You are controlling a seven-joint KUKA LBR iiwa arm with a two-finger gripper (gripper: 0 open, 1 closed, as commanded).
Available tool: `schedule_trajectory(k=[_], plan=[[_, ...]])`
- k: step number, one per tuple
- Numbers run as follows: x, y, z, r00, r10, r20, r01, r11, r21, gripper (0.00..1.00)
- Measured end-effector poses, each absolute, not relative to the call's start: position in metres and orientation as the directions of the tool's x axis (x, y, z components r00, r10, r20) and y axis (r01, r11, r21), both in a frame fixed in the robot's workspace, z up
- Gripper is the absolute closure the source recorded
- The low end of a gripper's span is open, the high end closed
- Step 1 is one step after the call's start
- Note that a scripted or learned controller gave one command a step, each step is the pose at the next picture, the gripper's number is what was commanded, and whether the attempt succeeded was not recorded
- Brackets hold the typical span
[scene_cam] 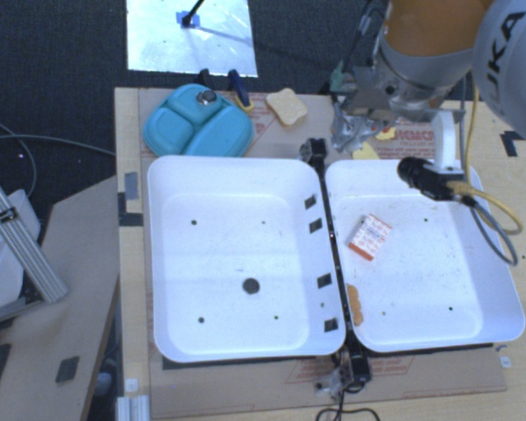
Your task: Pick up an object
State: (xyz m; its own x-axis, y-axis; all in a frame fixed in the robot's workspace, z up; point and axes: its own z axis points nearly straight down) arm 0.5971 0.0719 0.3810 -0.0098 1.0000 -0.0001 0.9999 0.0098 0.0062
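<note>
Two white bins: the left bin (184,323) holds one dark disc (251,285); the right bin (473,314) one small box (369,237). The gripper (349,137) hovers upper centre; whether apart or together, cannot tell.

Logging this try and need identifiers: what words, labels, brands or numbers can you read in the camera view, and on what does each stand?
"KA" on the grey arm, upper right; the lettering runs off the edge of the view.
Red print on the cardboard behind the right bin: too blurred to read.
Small orange and white box in the right bin: its print is too small to read.
Blue tray: no text to be seen.
</note>
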Motion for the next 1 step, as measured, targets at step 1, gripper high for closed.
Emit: schedule_trajectory(k=[1], plan=[[0.5880, 0.1139, 0.2948, -0.007, 1.000, 0.000, 1.000, 0.007, -0.007, 1.00]])
